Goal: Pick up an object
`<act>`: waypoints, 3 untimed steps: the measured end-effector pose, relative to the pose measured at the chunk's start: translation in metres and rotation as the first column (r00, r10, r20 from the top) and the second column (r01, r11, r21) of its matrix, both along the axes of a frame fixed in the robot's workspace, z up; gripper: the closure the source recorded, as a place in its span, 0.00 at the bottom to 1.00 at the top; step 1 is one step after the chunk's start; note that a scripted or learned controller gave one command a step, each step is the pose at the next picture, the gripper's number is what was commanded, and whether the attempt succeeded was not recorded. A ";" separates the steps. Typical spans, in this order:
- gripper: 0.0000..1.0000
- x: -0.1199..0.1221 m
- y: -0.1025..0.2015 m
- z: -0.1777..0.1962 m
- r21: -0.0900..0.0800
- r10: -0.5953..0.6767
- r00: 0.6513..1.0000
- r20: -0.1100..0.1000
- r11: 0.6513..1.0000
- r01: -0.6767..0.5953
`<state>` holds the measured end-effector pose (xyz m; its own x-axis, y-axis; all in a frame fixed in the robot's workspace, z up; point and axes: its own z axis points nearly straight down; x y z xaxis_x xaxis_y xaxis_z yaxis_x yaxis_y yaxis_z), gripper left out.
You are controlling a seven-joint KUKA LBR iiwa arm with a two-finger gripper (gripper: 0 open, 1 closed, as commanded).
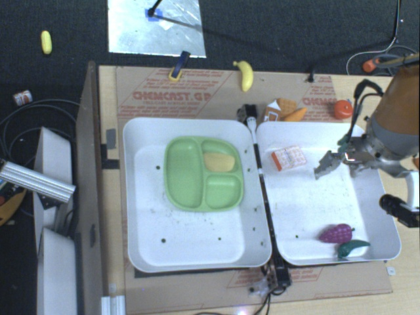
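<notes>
Hand (338, 163) hangs spread and released over the right bin (308, 241), holding nothing. Nearest lie the grapes (336, 233), free for picking; farther left, a packet (289, 157); beyond, a carrot (295, 115) on the tabletop (197, 87).

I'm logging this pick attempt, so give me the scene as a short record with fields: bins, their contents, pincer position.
left bin: green divided plate with a yellow item in its upper right compartment
right bin: clear packet with red print, purple grapes, green item beside the grapes
pincer: over the right bin's upper right part, nothing between its fingers
bench behind bins: banana, carrot, orange-red fruit
</notes>
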<state>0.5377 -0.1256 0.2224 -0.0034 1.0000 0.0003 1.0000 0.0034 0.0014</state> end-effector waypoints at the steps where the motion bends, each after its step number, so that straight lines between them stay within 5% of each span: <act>1: 0.00 0.068 0.015 -0.084 0.000 0.004 1.000 0.000 1.000 -0.004; 2: 0.00 0.099 0.036 -0.141 -0.001 0.004 1.000 0.001 1.000 -0.004; 3: 1.00 0.100 0.035 -0.127 0.000 0.003 1.000 0.004 1.000 -0.003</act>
